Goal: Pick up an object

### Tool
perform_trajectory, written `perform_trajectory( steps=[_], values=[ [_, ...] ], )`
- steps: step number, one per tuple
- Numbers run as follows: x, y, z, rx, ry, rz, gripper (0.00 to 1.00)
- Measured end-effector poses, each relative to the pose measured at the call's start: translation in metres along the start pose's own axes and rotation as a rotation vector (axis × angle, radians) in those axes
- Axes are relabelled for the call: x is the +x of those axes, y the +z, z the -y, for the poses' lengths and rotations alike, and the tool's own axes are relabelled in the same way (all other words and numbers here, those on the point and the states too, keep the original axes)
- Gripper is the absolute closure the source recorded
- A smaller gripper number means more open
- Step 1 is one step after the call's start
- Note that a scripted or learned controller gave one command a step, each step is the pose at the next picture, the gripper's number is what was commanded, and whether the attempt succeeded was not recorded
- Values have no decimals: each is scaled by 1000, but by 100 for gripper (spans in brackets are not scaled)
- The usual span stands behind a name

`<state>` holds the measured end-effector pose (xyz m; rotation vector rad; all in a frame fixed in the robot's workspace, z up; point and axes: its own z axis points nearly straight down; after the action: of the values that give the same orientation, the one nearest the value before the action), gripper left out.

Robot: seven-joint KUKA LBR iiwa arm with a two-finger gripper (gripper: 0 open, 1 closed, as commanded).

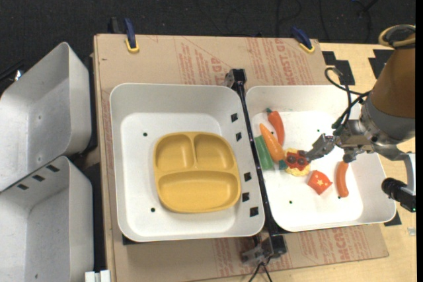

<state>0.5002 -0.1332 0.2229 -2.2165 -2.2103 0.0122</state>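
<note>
The right bin (pixel 370 208) holds several small toys. A red-orange pepper (pixel 276 125), an orange carrot (pixel 271 141) and a green piece (pixel 264 152) lie together near its left wall. A yellow toy with dark wheels (pixel 297 162) sits at the middle, with a red block (pixel 320 182) and an orange-red sausage (pixel 342 179) to its right. My gripper (pixel 332 151) hangs over the bin's middle right and looks open. One finger (pixel 319 147) points at the yellow toy, the other stands above the sausage. Nothing sits between them.
The left bin (pixel 125 162) holds a yellow divided tray (pixel 196 172). A black divider (pixel 248 142) runs between the bins. More white bins (pixel 39 142) stand off the bench at the left. The grey and orange arm (pixel 396 96) covers the right bin's far right edge.
</note>
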Motion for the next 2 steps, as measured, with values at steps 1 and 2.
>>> perform_trajectory(
  steps=[1, 2],
  values=[
    [0, -6, -3, -13, -3, 2, 0],
    [-9, 52, -5, -8, 0, 1, 0]
  ],
)
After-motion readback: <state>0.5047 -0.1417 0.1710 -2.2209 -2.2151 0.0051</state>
